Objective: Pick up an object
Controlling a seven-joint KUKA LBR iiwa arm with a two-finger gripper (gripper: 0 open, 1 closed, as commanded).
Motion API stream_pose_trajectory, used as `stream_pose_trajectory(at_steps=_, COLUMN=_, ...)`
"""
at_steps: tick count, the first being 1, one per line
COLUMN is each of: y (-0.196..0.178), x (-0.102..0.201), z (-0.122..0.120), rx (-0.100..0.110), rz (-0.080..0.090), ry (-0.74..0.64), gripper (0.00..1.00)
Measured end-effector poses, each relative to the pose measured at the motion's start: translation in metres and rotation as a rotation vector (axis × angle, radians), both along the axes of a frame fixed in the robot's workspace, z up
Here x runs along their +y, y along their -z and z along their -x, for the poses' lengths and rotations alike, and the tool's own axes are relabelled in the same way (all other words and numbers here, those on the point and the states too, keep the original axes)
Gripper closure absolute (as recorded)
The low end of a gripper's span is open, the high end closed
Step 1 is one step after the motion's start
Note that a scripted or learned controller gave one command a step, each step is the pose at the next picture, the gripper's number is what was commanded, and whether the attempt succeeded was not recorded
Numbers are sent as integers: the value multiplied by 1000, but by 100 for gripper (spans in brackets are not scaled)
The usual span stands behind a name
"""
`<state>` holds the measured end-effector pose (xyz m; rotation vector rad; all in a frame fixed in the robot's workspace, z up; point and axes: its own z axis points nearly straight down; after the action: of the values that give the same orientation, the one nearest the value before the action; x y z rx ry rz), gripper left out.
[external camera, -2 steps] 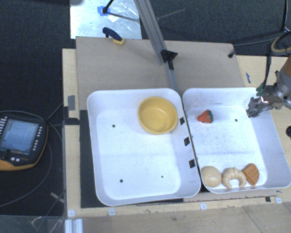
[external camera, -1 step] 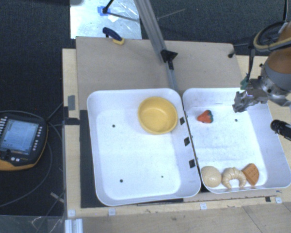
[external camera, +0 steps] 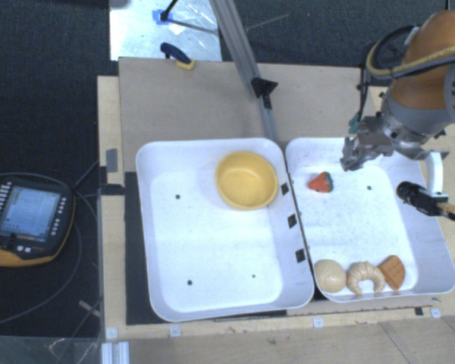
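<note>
Your tool [external camera: 352, 160] hangs just right of and above the strawberry [external camera: 320, 181] in the right bin [external camera: 421, 237]; you cannot tell how it stands. The egg [external camera: 330, 275], croissant [external camera: 366, 276] and waffle [external camera: 392, 271] lie well below that strawberry, the yellow bowl [external camera: 246, 180] left of it.

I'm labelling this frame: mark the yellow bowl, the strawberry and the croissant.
yellow bowl [external camera: 246, 179]: camera view, on the middle of its inside.
strawberry [external camera: 319, 182]: camera view, on its red body.
croissant [external camera: 366, 276]: camera view, on the middle of its curved back.
</note>
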<state>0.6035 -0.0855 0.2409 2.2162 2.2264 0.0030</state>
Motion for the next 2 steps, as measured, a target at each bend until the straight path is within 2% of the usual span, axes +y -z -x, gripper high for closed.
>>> stream_pose_trajectory(at_steps=1, y=-1, x=60, z=-4, rx=1, rz=0, ry=-1, gripper=100)
stream_pose_trajectory(at_steps=2, y=9, x=106, z=-18, rx=2, rz=0, ry=0, gripper=100)
